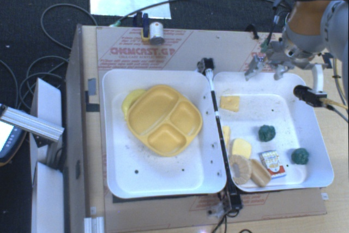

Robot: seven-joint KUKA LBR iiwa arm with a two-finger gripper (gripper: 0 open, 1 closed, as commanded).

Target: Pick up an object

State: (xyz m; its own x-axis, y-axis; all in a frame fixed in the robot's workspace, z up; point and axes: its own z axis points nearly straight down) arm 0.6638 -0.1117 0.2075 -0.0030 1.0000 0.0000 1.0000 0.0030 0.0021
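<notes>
Yellow and green pieces of toy food lie in the right bin (pixel 322 163), and one of them must be the thing to pick up. The end effector (pixel 265 65) hangs above the far rim of this bin, on the side away from the camera, and its two fingers look spread apart with nothing between them, so I judge it released and empty. The nearest candidate is the yellow cheese slice (pixel 230 103), flat on the bin floor near the divider. A flat piece like this is hard to pinch, I think. The dark green broccoli piece (pixel 266 132) stands alone in the middle of the bin, well apart from other things, and its round bumpy form should give the fingers a better hold. A second green piece (pixel 299 156) lies near the right wall, just beside the small red-and-white packet (pixel 272 163), so there is less room there. The biscuit (pixel 240 169) and the bread piece (pixel 259 173) touch each other in the near corner, which is a crowded place. To do the step well, the arm should come straight down over the middle broccoli, fingers wide, and shut only when they are low on both sides of it. The left bin (pixel 120 172) holds a yellow divided plate (pixel 163 119), too wide for this grasp.
</notes>
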